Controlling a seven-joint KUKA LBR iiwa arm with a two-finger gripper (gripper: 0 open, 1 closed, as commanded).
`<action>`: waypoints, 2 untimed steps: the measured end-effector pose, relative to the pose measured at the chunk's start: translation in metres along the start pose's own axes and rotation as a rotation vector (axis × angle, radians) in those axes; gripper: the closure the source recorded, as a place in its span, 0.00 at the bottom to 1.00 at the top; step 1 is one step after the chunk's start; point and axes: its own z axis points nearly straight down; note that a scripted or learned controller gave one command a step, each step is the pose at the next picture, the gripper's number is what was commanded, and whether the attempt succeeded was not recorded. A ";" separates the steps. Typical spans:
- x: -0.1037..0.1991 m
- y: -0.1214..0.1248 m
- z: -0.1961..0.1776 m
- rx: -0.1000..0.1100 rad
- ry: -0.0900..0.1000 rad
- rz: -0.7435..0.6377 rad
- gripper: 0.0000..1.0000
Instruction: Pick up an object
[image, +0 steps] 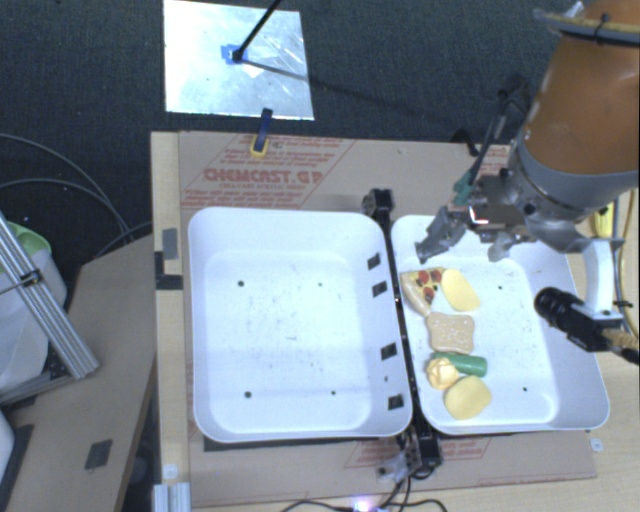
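Pizza slice toy (422, 288) lies in the right bin (560, 400) just below the gripper (443, 236); jaws' state I cannot tell.

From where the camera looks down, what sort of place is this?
Probably a robotics lab test bench: a robot arm reaches over two white bins, one holding toy food like a pizza slice, with loose cables around.

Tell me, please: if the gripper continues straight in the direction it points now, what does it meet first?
The gripper points down and to the picture's left, near the right bin's upper left corner. It would probably meet bare bin floor first, just above the pizza slice. Its height is unclear from this single view.
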 end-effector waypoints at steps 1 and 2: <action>0.022 -0.012 0.025 0.020 -0.002 -0.001 0.00; 0.021 -0.011 0.013 0.015 -0.003 -0.004 1.00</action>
